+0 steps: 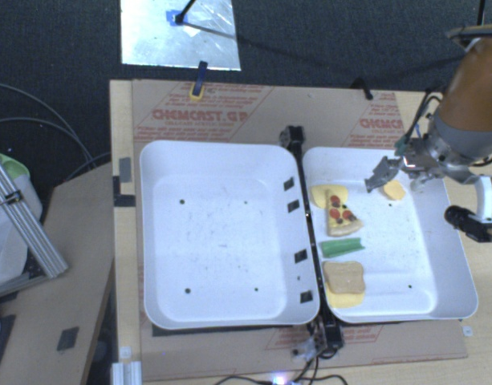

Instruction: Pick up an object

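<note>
Here, at the nine o'clock side of the bench, the left bin [221,239] lies bare of objects, a shallow white tray with a few dark specks on its floor. Between the trays a row of black clips [298,231] runs from twelve toward six, apparently there to keep the two bins pressed side by side.

In the right bin [438,295] the toy food is gathered against the inner wall, toward nine o'clock of that tray. A pizza slice [338,211] with red dots lies uppermost; just below it, toward six, a green strip [342,248] lies nearly level; below that a slice of bread [344,277] rests on a yellow piece [346,298] that peeks out beneath it. All lie flat and close together, which would make a clean pinch on any single one harder.

Apart from that cluster, at about one o'clock in the tray, sits a small yellow piece [395,191]. The gripper [388,175] hangs just at its upper left edge, touching or nearly so. Whether the pincer is spread or pressed together I cannot tell, since the metal parts blur into one shape. The arm [470,111] comes in from three o'clock, tilted down toward this lone piece, seemingly because it stands free of its neighbours. I judge the pick not yet made.
</note>
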### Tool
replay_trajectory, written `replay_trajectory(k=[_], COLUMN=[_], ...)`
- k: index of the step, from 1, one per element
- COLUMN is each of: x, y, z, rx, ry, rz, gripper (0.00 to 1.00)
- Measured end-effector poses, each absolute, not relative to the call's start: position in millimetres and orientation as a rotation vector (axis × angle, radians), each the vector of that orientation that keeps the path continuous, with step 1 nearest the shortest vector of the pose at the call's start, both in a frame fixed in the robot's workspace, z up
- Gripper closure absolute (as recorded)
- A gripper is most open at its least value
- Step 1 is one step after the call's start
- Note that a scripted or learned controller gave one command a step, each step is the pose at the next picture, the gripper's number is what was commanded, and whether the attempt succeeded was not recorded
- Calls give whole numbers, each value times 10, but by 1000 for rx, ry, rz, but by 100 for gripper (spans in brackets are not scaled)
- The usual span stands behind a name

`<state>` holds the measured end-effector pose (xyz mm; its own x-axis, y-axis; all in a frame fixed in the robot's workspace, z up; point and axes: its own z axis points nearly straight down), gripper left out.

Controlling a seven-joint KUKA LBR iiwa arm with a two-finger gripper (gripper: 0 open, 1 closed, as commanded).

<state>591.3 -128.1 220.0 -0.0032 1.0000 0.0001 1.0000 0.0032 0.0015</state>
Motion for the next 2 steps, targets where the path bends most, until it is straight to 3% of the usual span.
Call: replay_trajectory(k=[1,2], x=[6307,6709], y=[-583,-381], z=[1830,1855], rx=[2208,2210], ry=[2233,2227], rz=[5,8], gripper=[0,0])
